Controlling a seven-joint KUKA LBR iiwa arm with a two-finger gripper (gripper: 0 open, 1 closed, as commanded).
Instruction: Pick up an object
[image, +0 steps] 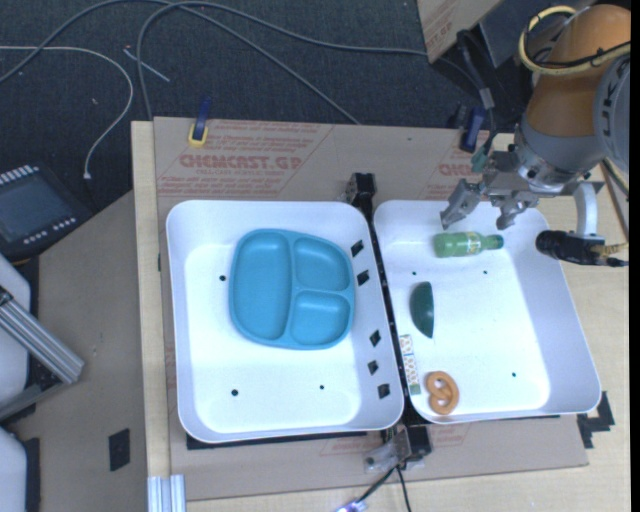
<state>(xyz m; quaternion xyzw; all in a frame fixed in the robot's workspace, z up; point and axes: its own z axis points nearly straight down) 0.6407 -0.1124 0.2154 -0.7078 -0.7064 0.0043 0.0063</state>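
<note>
The bottle (467, 243) is green and clear, and it lies on its side in the far part of the right bin (530, 330), with its cap toward the right. The gripper (486, 208) hangs just over it, at the far rim of this bin. Its two fingers are spread wide, one on the left and one on the right, and nothing is between them. The fingertips are just beyond the bottle; whether they touch it I cannot tell.

In the same bin, nearer to the camera and close to the left wall, a dark green piece (423, 308) lies flat on the floor of the bin. In the near left corner there is a pretzel (441, 391), brown and orange, well apart from the bottle.

The left bin (200, 330) stands beside the right one, and their walls meet in the middle. It holds a blue tray (292, 289) with three compartments, which lies flat near the centre of the bin.

The arm (575, 90) comes in from the upper right, with the orange band above the grey wrist. Both bins stand on a cardboard sheet (260, 155) with red print, which covers the table. A blue clip (201, 122) sits at the far left edge of the sheet. Thin cables (120, 60) run over the dark floor beyond the table.
</note>
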